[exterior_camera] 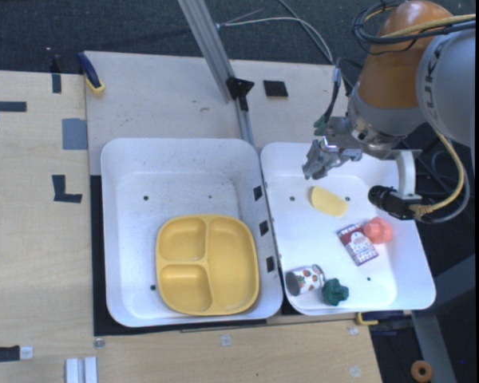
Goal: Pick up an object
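From above, the gripper (pixel 318 166) hangs over the back part of the right bin (pixel 399 290), just above a yellow block (pixel 328 201). Nothing sits between its fingers, and I cannot tell if they are apart or together. Nearer the front lie a red packet (pixel 358 244), an orange-pink lump (pixel 378 230), a small can (pixel 304 280) and a green toy (pixel 334 293). The left bin (pixel 128 174) holds a yellow tray (pixel 207 263).

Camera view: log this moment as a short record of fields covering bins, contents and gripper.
left bin: holds a yellow divided plate
right bin: yellow oval piece, red packet, orange-red item, small can, green item
gripper: above the right bin's far end, just beyond the yellow oval piece
held: nothing visible
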Available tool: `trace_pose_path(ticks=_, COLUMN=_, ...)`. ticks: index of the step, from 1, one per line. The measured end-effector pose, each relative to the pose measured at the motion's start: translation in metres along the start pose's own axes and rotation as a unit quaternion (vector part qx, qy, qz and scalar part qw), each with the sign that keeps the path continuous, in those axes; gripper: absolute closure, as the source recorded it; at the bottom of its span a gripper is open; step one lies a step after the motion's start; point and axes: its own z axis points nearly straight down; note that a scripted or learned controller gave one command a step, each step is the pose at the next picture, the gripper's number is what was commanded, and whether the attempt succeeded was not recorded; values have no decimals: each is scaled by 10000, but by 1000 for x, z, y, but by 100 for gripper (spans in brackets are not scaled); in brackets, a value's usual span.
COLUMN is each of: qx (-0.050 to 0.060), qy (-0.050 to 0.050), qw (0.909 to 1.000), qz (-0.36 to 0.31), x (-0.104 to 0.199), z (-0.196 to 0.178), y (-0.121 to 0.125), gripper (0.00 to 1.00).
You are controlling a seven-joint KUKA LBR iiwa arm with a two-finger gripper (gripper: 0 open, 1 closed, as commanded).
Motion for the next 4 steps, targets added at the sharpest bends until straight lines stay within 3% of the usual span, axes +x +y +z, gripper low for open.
trace_pose_path(ticks=3, qx=7, qy=-6, qw=10000, qz=1, x=144, z=31, y=-20, gripper=100)
trace_pose_path(ticks=4, qx=4, qy=-3, qw=10000, qz=7, x=143, z=30, y=-19, gripper=0)
